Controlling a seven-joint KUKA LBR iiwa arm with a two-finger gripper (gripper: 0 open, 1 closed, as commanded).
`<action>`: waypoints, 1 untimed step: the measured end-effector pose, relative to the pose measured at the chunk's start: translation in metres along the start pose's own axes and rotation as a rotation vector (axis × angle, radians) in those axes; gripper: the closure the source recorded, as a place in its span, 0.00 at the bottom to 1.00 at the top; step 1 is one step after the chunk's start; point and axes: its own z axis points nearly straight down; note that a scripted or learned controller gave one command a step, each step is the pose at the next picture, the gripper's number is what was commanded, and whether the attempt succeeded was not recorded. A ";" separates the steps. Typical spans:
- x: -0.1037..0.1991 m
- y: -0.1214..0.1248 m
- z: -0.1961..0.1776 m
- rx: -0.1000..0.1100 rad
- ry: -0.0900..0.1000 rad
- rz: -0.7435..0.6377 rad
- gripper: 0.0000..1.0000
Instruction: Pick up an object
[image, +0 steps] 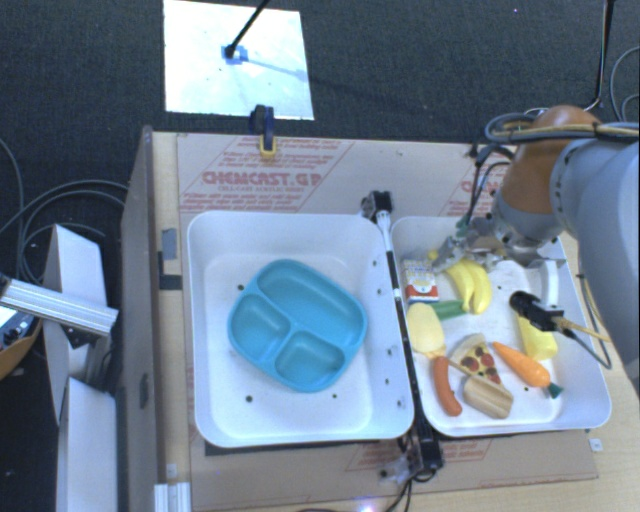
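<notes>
The arm (585, 185) comes in over the right edge of the table (300, 165) and ends at the gripper (458, 245), which hangs over the far left part of the right bin (592, 400). Whether the gripper is released or clenched cannot be told from this angle, and nothing can be seen grasped in it. Just below it lies a yellow banana (472, 285), close to the gripper, though contact cannot be made out. Beside the banana, against the bin's left wall, sits a red-and-white fries box (421, 282). Nearer the front edge a pale yellow fruit (425, 328) lies with a small green piece (450, 310) next to it, then an orange sausage (447, 386) along the left wall. A pizza slice (477, 358) lies at the middle, touching a bread slice (487, 398) at the front. A carrot (522, 365) lies toward the right wall, with a yellow piece (538, 338) (too blurred to name) just behind it. The left bin (215, 400) holds a blue divided plate (296, 323) near its centre.
</notes>
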 end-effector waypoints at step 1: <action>-0.002 -0.005 -0.010 0.014 0.003 0.002 1.00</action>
